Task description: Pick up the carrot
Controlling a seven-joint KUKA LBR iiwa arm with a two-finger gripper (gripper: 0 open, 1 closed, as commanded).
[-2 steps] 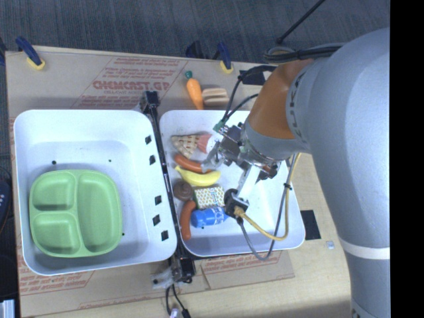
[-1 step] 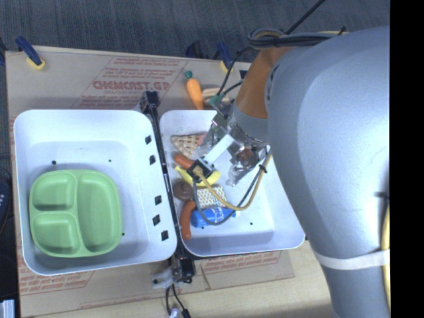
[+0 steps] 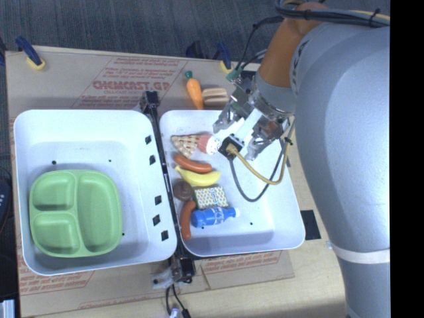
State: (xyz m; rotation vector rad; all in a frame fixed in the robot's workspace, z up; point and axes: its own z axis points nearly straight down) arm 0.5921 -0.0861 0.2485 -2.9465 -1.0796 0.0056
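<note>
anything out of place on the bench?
Yes. The orange toy carrot with a green top lies outside both bins, on the cardboard behind the right white bin, beside a tan bun-like toy. The other toy foods sit inside that bin.

Smooth glossy white plastic bins (image 3: 278,197), matt green plastic tray (image 3: 76,212), printed brown cardboard (image 3: 132,78) under them, smooth orange plastic-looking carrot (image 3: 194,93), satin grey arm casing (image 3: 351,111)

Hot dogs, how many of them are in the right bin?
2. One hot dog lies above the banana; the other hot dog lies at the bottom-left, beside the blue bottle. More may be hidden.
</note>
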